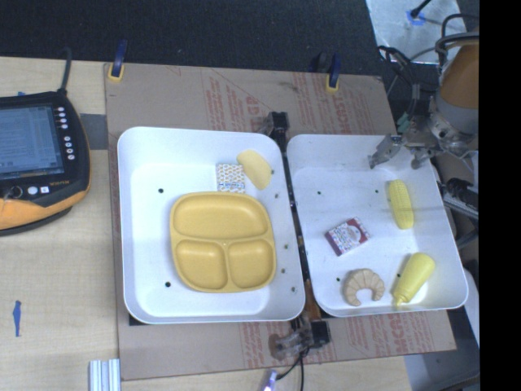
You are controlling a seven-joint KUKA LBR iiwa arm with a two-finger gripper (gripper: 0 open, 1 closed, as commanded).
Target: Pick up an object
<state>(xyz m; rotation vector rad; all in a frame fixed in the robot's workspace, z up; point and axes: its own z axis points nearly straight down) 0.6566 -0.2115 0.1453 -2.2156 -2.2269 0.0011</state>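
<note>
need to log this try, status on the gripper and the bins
Gripper open, holding nothing, over right bin's top edge. Nearest: corn cob; red packet, croissant, yellow bottle further down. Nothing in the way.

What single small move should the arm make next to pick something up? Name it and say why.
Probably a short shift of the claw toward the near edge of the right bin, to stand above the corn cob before descending. The claw hangs open and holds nothing at the bin's far right corner. The cob is the closest item to it and lies apart from the others, leaving room around it.
</note>
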